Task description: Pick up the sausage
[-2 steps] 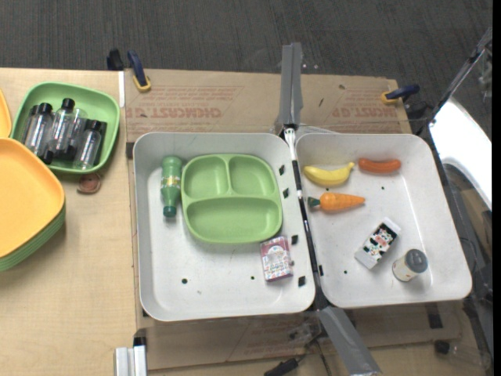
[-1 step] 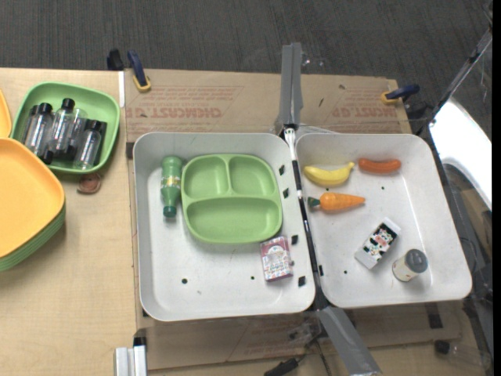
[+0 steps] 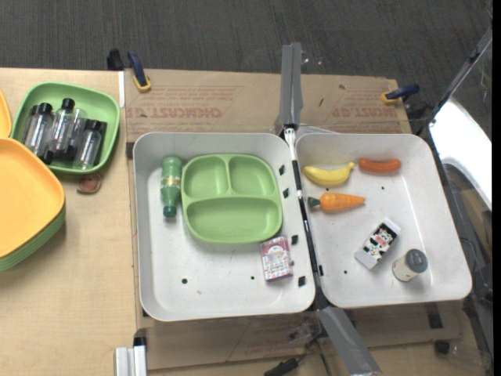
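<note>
The sausage (image 3: 380, 164) lies untouched at the far end of the right bin (image 3: 446, 233), just right of the banana (image 3: 328, 174), so the reach has not begun; no gripper is in sight, and whether it is open I cannot tell. The next move calls for a descent over the sausage, clear of the banana. Nearer than the sausage lie one can (image 3: 409, 265), one carton (image 3: 376, 244) and one carrot (image 3: 337, 202); left of it are one packet (image 3: 275, 258), one plate (image 3: 231, 197) and one bottle (image 3: 171, 186).

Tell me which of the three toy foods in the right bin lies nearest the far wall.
The reddish-orange toy sausage, by the far wall toward the right. The yellow toy banana lies just left of it, slightly nearer; the orange toy carrot sits closer still.
</note>
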Motion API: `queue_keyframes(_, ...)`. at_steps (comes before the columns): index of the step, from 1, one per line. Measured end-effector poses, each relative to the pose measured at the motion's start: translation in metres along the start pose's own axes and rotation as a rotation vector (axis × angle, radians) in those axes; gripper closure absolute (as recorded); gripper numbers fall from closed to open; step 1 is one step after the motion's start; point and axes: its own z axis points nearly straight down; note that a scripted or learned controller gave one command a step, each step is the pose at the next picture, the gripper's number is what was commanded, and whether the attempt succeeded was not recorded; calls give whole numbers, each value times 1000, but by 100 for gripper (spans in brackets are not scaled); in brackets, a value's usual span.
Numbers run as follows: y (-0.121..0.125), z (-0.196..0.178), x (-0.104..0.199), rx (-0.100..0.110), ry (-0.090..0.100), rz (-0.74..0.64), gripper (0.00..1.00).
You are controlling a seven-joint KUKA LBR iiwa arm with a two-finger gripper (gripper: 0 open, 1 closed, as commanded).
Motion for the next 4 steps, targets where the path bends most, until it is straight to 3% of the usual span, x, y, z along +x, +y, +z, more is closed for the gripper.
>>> queue_keyframes(4, -3, -20, 6, 7, -29, -21, 100)
